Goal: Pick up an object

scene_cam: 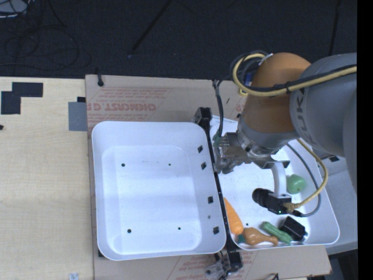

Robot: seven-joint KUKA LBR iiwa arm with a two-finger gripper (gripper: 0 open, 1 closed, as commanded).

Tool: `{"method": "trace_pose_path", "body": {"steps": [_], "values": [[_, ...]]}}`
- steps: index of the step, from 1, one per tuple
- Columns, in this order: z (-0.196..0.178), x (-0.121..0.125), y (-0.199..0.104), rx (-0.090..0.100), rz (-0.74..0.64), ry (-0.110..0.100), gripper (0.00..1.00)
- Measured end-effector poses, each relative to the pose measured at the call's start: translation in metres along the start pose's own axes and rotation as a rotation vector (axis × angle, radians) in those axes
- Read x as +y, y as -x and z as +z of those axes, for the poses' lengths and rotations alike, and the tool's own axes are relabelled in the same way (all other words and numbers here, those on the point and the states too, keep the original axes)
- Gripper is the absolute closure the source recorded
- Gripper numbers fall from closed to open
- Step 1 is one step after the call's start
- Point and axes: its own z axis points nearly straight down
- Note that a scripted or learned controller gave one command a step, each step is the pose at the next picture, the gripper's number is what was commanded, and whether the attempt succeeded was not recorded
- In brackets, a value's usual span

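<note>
My gripper [225, 161] hangs low over the left edge of the right bin [326, 226], close to the divider between the two bins. In that bin's front corner lie an orange carrot [233, 216], a tan-orange piece [256, 236], a green stick-like piece [276, 231] and a small black block [294, 227]. A green round object [296, 184] rests further back, partly behind the arm's bracket. Nothing shows between my gripper and these objects, and the wrist hides the bin floor beneath it.
The left white bin [102, 156] stands beside the right one, with a black clip-lined divider [211, 174] between them. Both rest on a cardboard sheet [145, 101]. The bulky grey and orange arm [280, 98] covers the back of the right bin.
</note>
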Motion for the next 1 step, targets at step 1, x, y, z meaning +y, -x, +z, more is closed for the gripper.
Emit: {"method": "trace_pose_path", "body": {"steps": [1], "values": [[-0.0346,-0.013,-0.0684,0.003,-0.01,0.007,1.0]]}}
